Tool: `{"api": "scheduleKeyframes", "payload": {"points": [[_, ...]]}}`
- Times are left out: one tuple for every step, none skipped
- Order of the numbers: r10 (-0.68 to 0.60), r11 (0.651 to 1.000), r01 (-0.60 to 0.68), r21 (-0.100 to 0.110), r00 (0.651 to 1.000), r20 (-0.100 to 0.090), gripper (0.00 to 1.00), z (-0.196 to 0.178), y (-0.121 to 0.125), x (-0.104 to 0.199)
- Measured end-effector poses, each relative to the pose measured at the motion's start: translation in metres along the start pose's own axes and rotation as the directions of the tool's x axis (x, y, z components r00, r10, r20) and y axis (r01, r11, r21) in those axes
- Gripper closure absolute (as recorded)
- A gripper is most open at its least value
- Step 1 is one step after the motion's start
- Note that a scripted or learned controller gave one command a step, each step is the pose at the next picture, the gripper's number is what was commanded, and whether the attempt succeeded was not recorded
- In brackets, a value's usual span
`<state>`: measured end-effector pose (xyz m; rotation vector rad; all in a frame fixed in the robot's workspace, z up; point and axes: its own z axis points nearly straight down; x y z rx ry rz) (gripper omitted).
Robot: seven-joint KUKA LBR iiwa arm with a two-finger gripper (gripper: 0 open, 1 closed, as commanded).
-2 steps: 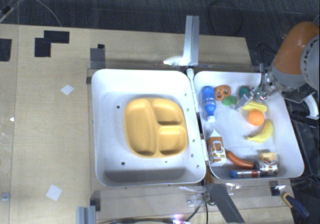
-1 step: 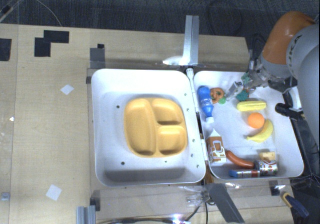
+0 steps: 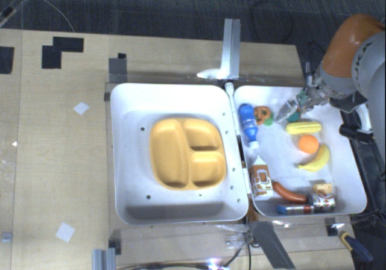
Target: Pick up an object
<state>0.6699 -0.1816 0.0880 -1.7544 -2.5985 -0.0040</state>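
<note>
My gripper (image 3: 300,103) hangs low over the far part of the right bin (image 3: 356,187), just above a yellow corn cob (image 3: 303,127). An orange ball (image 3: 309,143) and a banana (image 3: 318,160) lie in front of the cob. To the gripper's left are a brown pretzel-like toy (image 3: 262,115) and a blue bottle (image 3: 246,120) along the bin's left wall. At the bin's near side lie a small bottle with a brown label (image 3: 260,179), a red sausage (image 3: 286,191), a small can (image 3: 322,203) and a marker (image 3: 291,208).
The left bin (image 3: 129,142) holds a yellow divided tray (image 3: 187,153). A metal post (image 3: 231,46) stands behind the seam between the bins. The grey arm with its orange band (image 3: 353,37) comes in from the upper right.
</note>
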Motion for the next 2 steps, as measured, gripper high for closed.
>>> {"api": "scheduleKeyframes", "payload": {"points": [[-0.004, 1.000, 0.004, -0.011, 1.000, 0.013, 1.00, -0.014, 0.002, -0.003], [0.434, 0.901, -0.434, -0.018, 0.901, 0.006, 1.00, -0.134, 0.018, 0.040]]}}
